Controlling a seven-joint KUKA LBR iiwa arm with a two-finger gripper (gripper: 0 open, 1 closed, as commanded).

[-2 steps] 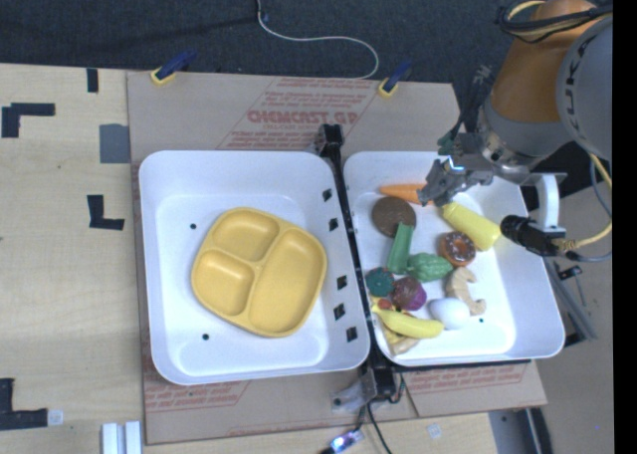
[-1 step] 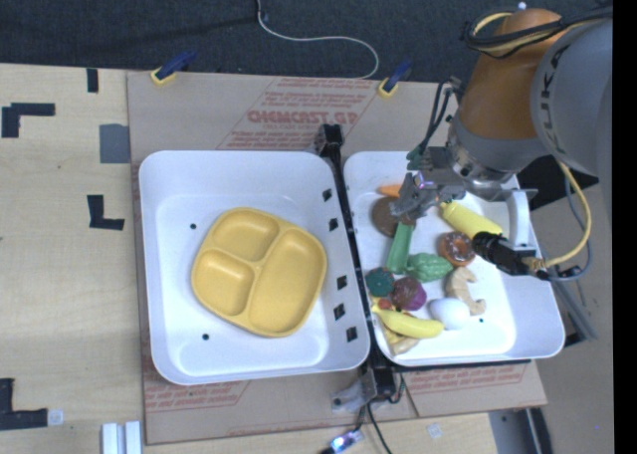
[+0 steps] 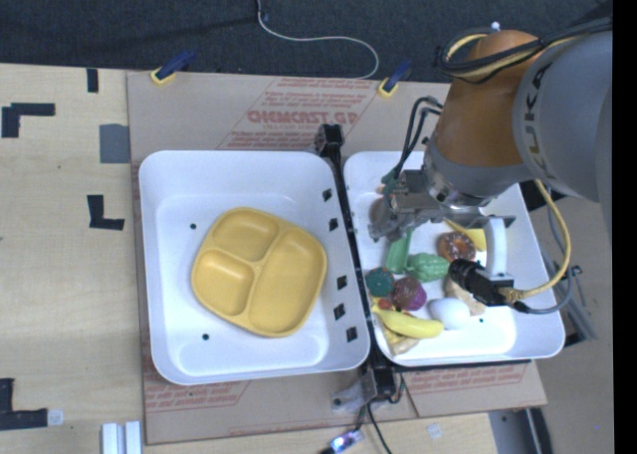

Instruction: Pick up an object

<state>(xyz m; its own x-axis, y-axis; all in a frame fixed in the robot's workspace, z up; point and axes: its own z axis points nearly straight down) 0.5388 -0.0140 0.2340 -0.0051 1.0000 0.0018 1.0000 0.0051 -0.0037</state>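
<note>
My gripper [image 3: 396,220] hangs low in the right bin [image 3: 537,342], at its left-centre, over a green toy [image 3: 399,252] that shows just below it. Nearby lies a heap of small toy foods: a teal piece [image 3: 380,282], a dark purple one [image 3: 408,292], a green leafy one [image 3: 430,266], a yellow banana [image 3: 408,324], a white egg [image 3: 450,312] and a brown-orange round piece [image 3: 458,245]. The arm's orange band and grey wrist [image 3: 488,123] cover the bin's back part.
The left bin [image 3: 169,193] holds a yellow divided plate [image 3: 260,270]. A black divider clip [image 3: 329,138] stands at the back between the bins. A black cable [image 3: 518,293] loops over the right bin's right side. Cardboard lies under both bins.
</note>
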